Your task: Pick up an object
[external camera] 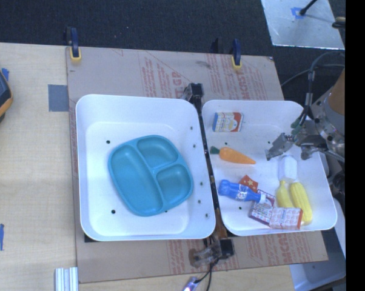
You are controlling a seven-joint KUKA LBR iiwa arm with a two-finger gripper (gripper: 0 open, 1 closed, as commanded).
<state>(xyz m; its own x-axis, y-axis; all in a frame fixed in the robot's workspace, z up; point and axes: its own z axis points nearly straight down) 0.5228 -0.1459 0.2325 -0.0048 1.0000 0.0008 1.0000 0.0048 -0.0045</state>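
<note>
I hang over the right bin [231,109], reaching in from its far right side, with my gripper [290,144] low above the bin floor near the right wall. My fingers [277,149] look spread, with bare white floor between them and nothing pinched, so I hold no object yet. The things I could take are all in this bin: a small carton [227,122] lies near the back wall, a carrot [236,156] lies on its side toward the left wall, a blue bottle [237,191] lies flat below it, a flat packet [275,215] rests at the front, and a corn cob [301,200] lies beside a yellow piece [284,194] near the front right. A small white thing [289,167] sits just below my fingers, the nearest of them all, and I judge it the likeliest target, though I cannot tell what it is. The left bin [85,162] carries only a blue divided plate [150,174], which sits well apart from me. I judge that I am at the approach stage, spread so I can drop around something; the crowding at the front could make a clean pinch hard.
</note>
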